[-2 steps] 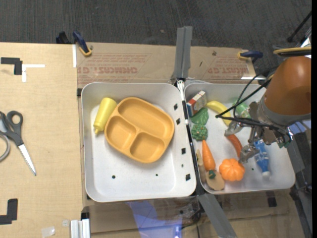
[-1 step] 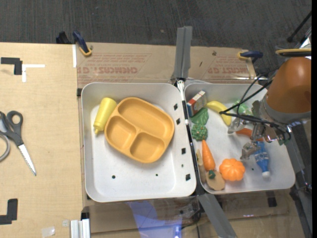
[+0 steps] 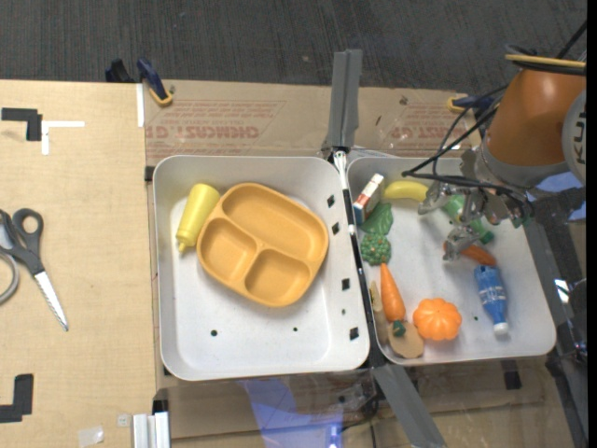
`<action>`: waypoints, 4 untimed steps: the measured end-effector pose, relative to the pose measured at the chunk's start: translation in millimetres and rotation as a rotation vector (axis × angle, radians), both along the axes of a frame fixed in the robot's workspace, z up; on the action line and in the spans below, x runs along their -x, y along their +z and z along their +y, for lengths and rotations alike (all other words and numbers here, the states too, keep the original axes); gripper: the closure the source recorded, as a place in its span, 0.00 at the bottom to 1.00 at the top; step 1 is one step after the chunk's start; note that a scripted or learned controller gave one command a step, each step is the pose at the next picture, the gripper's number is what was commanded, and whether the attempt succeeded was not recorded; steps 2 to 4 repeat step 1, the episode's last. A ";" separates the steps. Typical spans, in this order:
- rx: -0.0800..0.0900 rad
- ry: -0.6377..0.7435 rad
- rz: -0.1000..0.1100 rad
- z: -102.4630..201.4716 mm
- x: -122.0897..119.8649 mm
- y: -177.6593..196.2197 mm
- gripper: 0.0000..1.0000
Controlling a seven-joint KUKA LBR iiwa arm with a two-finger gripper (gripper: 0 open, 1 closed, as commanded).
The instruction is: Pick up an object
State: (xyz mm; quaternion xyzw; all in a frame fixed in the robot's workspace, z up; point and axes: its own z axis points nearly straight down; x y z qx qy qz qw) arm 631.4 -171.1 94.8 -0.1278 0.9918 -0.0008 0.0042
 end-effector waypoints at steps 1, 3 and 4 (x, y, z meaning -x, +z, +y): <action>0.000 0.220 0.006 -32.5 78.7 -2.1 0.00; 0.000 0.220 0.006 -32.5 78.7 -2.1 0.00; 0.000 0.220 0.006 -32.5 78.7 -2.1 0.00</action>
